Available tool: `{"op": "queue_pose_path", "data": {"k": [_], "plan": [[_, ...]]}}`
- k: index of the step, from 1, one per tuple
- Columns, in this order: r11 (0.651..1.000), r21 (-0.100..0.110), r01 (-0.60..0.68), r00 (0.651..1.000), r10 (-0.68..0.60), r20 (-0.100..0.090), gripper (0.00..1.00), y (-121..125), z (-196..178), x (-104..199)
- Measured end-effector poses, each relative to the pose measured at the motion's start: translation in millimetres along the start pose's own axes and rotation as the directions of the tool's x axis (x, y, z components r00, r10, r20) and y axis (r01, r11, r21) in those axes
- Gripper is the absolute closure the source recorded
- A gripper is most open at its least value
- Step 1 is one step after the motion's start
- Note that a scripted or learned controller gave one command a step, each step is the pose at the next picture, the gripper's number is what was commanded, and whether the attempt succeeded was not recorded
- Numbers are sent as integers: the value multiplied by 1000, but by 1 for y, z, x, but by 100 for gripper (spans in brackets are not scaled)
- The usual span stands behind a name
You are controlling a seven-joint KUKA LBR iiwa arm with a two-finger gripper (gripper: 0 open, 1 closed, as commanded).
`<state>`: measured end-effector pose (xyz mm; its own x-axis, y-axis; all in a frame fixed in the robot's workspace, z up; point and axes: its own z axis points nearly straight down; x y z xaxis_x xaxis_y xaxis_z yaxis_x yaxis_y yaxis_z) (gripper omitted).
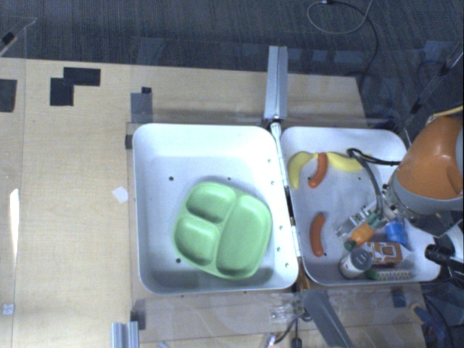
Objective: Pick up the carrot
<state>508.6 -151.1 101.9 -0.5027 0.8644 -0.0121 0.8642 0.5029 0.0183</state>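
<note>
The carrot (362, 233) is a short orange piece low in the right bin (341, 194), near its right side. My gripper (357, 225) is down in that bin directly over the carrot, its metal tip touching or nearly touching the carrot's upper left side. The grey arm with its orange band (435, 167) covers the bin's right edge and hides part of the carrot's surroundings.
Around the carrot lie a blue object (395, 232), a labelled can on its side (371, 257), a red sausage (317, 234), a second sausage (317, 170) and a banana (341, 163). The left bin (156, 194) holds a green divided plate (223, 229).
</note>
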Motion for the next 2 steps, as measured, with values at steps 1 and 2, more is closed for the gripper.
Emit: {"op": "queue_pose_path", "data": {"k": [1,2], "plan": [[933,1,360,933,-360,-1,0,-20,11,-5],[894,3,448,894,-448,-3,0,13,11,54]]}}
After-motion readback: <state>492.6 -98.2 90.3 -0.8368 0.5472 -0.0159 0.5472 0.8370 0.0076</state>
